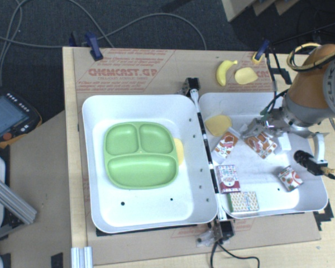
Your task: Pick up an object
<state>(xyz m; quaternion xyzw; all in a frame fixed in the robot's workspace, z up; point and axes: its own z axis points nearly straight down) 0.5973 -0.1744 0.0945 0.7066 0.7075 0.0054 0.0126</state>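
The hand is low in the right bin, touching a red packet; I cannot tell its grip.

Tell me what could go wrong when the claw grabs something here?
The claw sits right over a red-and-white packet, with another packet close by, so it might bump that one or pinch only a corner and drop it. The packets lie flat in the right bin, which may make them slip out.
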